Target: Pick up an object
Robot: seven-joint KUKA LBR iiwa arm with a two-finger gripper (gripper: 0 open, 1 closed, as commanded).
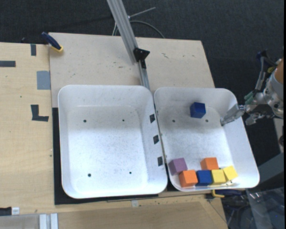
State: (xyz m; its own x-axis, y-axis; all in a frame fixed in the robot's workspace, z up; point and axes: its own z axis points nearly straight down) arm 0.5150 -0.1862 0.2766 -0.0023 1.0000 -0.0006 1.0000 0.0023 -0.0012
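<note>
Blue cube (198,109) sits skewed, no long axis.

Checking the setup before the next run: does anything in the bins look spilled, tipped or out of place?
Nothing looks spilled or damaged. One small blue cube sits alone in the far part of the right white bin, apart from six blocks clustered at that bin's near edge. The gripper hangs at its right rim.

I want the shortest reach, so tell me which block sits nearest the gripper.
The lone blue block at the far end of the right bin, just left of the gripper. The other blocks are clustered along the near edge.
</note>
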